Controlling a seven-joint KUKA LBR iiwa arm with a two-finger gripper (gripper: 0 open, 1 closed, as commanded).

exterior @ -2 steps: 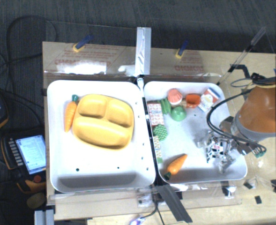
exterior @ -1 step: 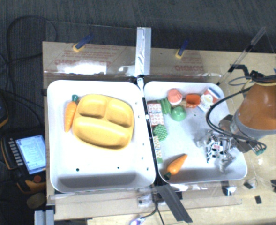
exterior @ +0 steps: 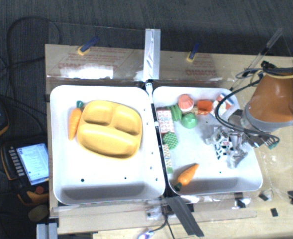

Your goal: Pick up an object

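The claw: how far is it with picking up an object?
Done: the claw is down inside the right bin. In hand: nothing visible between its fingers. Left: grasping and lifting; the carrot and green ball lie there untouched.

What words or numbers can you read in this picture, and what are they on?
None can be read.
Small box with red print, at the right bin's left wall: too small and blurred.
Lit handheld screen left of the bench: lines of text, too blurred.
Faint red print on the clear sheet behind the bins: unreadable.
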